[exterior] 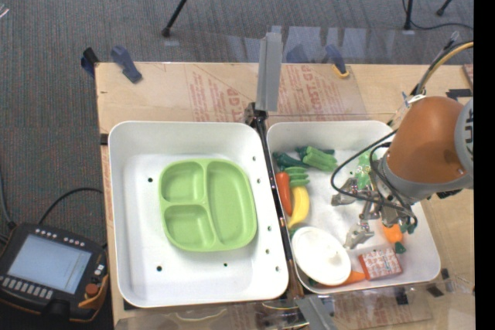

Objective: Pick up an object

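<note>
Camera view: looks down at a slant on a tabletop bearing two white bins.
Pendant: a grey handheld screen unit lies on the carpet at 8 o'clock of the scene.
Left bin: holds a green divided plate, lying flat at its centre.
Right bin: a red pepper and a banana lie side by side near its left wall; green vegetables sit at 11 o'clock of the bin.
White plate: rests at 7 o'clock of the right bin.
Red box: lies at 5 o'clock.
End effector: over the right bin's middle, pointing down; whether its fingers are spread or pressed together cannot be told.
</note>
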`<state>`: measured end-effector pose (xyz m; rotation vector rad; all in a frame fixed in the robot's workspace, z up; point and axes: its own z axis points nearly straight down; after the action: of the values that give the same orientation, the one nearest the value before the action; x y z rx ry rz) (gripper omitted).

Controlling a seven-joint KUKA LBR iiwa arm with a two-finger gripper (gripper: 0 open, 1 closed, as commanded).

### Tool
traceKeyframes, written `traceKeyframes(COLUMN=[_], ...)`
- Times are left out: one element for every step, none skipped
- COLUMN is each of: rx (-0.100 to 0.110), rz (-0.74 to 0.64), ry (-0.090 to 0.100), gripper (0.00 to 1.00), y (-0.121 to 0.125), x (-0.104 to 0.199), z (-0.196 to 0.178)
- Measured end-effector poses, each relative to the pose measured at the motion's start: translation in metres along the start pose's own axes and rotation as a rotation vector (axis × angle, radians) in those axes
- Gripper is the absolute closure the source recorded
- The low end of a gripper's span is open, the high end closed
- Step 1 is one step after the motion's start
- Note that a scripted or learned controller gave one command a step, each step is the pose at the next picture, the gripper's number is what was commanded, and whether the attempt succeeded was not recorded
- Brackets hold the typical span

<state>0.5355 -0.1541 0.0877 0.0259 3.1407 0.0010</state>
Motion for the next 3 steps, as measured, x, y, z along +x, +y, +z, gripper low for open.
traceKeyframes(rx=[0.000,0.006,0.000], rz=[-0.055,0.003,0.275], ry=[0.002,0.006,-0.003], gripper=[0.00,0.00,0.00], y=[-0.062,0.026,-0.057], x=[0.060,0.056,0.025], z=[0.001,0.001,-0.062])
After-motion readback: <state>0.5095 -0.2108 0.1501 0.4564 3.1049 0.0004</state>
